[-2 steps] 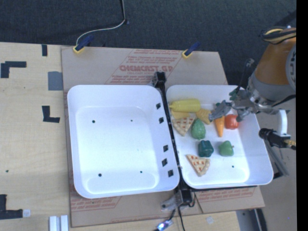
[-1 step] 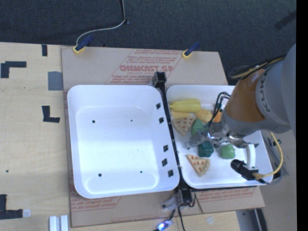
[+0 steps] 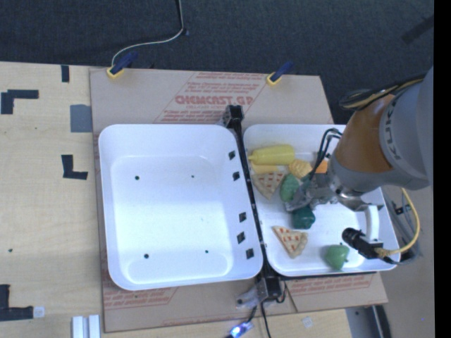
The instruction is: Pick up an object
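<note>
The right bin holds several toy foods. A yellow corn-like piece lies at its back left, with a tan waffle-patterned wedge just in front of it. A green piece and a dark teal piece sit mid-bin. My gripper is down between these two, right against them. A pizza-like slice and a light green piece lie near the front. A small yellow-orange piece shows behind the gripper.
The left bin stands beside the right one, joined by a black divider clip strip. Both rest on a cardboard sheet held by blue-yellow clamps. My arm's orange band and cables overhang the right bin's right side.
</note>
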